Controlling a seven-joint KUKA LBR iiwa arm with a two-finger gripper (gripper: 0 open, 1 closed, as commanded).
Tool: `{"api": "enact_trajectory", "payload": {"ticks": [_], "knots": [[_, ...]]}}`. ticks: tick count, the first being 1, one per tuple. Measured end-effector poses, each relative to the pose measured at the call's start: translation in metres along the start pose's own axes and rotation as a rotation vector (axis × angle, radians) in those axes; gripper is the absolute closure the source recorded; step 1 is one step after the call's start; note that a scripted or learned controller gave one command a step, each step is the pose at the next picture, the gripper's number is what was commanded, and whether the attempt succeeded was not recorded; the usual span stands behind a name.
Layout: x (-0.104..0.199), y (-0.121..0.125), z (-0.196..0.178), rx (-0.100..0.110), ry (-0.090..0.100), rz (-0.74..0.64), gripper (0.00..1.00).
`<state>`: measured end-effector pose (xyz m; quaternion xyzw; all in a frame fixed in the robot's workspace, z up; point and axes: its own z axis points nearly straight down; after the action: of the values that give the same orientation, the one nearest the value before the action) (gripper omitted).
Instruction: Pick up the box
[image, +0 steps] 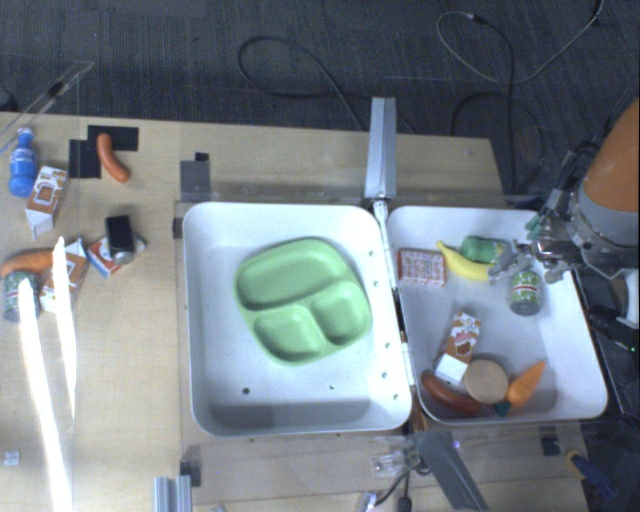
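We catalogue the bench from left to right, taking the green divided tray (302, 300) as our landmark.

Far left of the tray, on the bare wood outside the bins: a small blue bottle (22, 162), a sausage-shaped toy (113, 158), a few small cartons and a dark block (119, 235). None of these concern the task.

The tray itself lies alone in the left bin (200, 300), roughly centred, its three compartments bare.

Right of the tray, just across the divider, in the right bin (585, 390): the box (421, 267), a small flat carton with a red patterned face, lying near the bin's upper left corner. Just right of the box, a banana (463, 262) and a green item (483, 247) behind it. Lower right of the tray: a small carton with a brown-and-red print (462, 338), a white block (451, 369), a round tan disc (486, 381), a dark red sausage (450, 395) and a carrot (527, 382), all crowded together.

Farthest right of the tray: a small can (525, 291), and at it the gripper (527, 262), hanging over the can's top. We cannot tell how its fingers stand; nothing shows between them.

Step in hand, as we judge it: the approach, with no grasp made. The gripper sits well apart from the box, with the banana between. The next move calls for travel toward the tray, clearing the banana, then a descent squarely on the flat carton.
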<state>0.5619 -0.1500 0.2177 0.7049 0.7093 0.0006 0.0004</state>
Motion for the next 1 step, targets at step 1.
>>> {"api": "enact_trajectory", "payload": {"ticks": [1], "knots": [[0.0534,-0.0646,0.0517,0.0,0.0,0.051,0.0]]}}
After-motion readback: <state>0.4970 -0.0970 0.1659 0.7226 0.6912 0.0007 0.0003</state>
